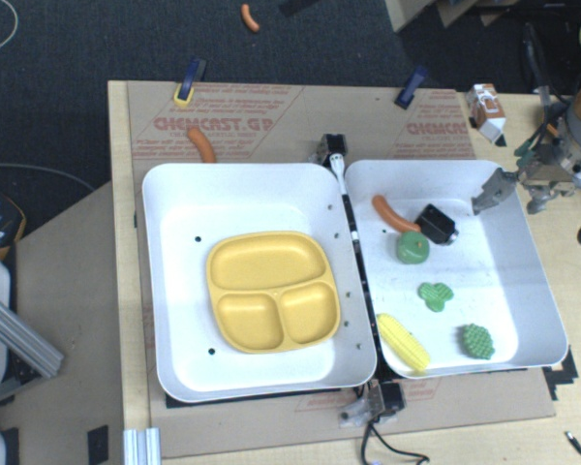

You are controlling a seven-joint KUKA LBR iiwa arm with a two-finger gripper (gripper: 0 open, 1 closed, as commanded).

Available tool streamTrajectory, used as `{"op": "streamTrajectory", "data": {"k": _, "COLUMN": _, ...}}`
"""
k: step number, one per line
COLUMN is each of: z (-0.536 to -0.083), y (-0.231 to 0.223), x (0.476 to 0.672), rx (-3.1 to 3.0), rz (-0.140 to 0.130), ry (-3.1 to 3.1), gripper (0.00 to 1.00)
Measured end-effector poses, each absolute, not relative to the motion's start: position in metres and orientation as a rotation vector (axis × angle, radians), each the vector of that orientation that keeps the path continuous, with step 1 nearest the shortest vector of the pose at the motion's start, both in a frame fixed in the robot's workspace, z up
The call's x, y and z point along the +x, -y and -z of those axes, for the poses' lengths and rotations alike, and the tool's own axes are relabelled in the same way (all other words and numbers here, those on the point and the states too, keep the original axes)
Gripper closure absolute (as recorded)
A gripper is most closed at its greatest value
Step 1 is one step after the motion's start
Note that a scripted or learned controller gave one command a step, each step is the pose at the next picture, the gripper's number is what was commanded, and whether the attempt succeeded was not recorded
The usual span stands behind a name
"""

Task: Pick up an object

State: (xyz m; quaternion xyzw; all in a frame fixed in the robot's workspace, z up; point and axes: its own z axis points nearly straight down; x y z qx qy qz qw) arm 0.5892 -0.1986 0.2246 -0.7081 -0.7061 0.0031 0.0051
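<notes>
The right bin point(523, 260) holds several toy foods. An orange sausage point(394, 215) lies beside a black block point(435, 225), with a green round fruit point(412, 249) just below them. Nearer the front are a small green broccoli piece point(435, 294), a yellow corn cob point(403, 343) and a bumpy green piece point(476, 341). My gripper point(517, 196) hangs over the bin's far right corner, open, with nothing between its fingers point(491, 192). It is well right of the black block and touches no object.
The left bin point(165, 260) holds a yellow divided plate point(271, 291). Another orange sausage point(202, 144) lies on the cardboard behind it. Blue clamps point(188, 82) point(411, 87) grip the board's far edge. A small box point(486, 110) stands at the back right.
</notes>
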Motion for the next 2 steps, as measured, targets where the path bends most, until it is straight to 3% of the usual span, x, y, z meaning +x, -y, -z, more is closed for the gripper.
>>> {"op": "streamTrajectory", "data": {"k": 1, "z": -0.231, "y": 0.198, "x": 0.592, "rx": -2.222, "rz": 0.0, "ry": 2.222, "gripper": 0.0}}
{"op": "streamTrajectory", "data": {"k": 2, "z": -0.167, "y": 0.198, "x": 0.593, "rx": -2.216, "rz": -0.005, "ry": 2.216, "gripper": 0.0}}
